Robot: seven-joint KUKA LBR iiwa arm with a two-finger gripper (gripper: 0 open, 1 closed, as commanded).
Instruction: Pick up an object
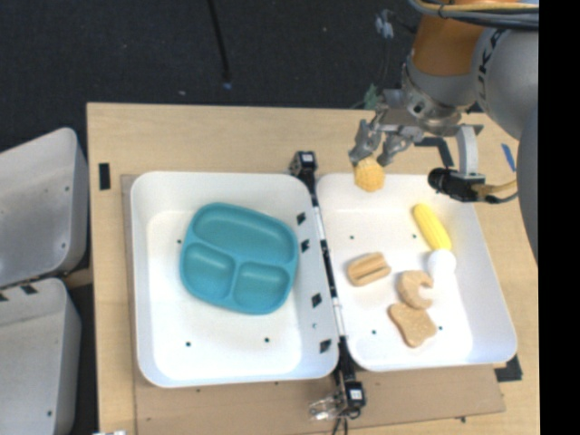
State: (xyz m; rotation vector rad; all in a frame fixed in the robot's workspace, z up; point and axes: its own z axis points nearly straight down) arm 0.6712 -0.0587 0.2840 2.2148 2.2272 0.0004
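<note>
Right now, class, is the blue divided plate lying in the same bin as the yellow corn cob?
No: the blue divided plate lies in the left bin, while the yellow corn cob lies in the right bin.

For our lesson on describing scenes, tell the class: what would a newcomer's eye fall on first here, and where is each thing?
First comes the teal divided plate, lying alone in the left bin. Next is the arm's orange band at the top right, with the end effector just above a small yellow ball at the right bin's far edge. Toy foods lie scattered in that bin, among them a yellow corn cob.
</note>
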